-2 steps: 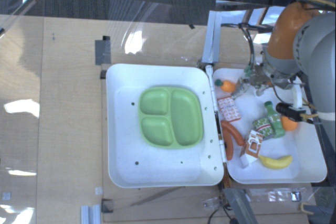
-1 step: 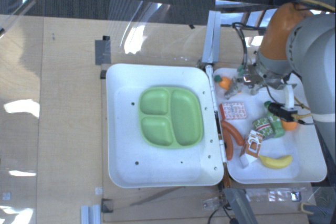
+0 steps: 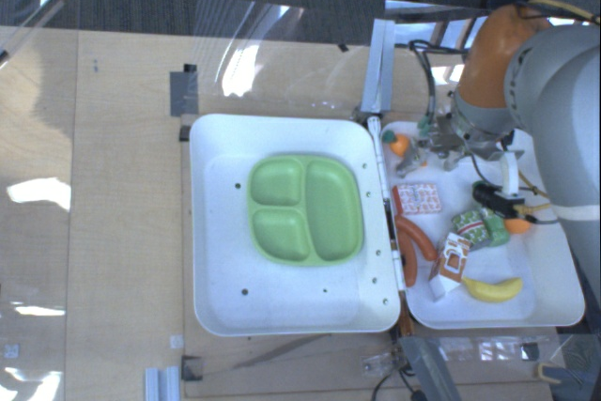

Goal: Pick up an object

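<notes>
My gripper [image 3: 430,148] hangs low over the far left corner of the right bin [image 3: 554,300], below the orange wrist band. A small orange piece [image 3: 401,144] lies just to its left, close to the bin's wall. A red-checked packet [image 3: 418,198] lies a little nearer the camera than the gripper. Further toward the front lie two red sausages [image 3: 414,246], a green packet [image 3: 479,228], a small carton [image 3: 452,263] and a yellow banana [image 3: 494,288]. Nothing visible sits in the gripper.
The left bin [image 3: 216,296] holds a green divided plate [image 3: 306,208]. An orange ball [image 3: 517,223] lies beside the green packet, under a black cable. The grey arm covers the right bin's far right part. A metal post [image 3: 378,70] stands behind the bins.
</notes>
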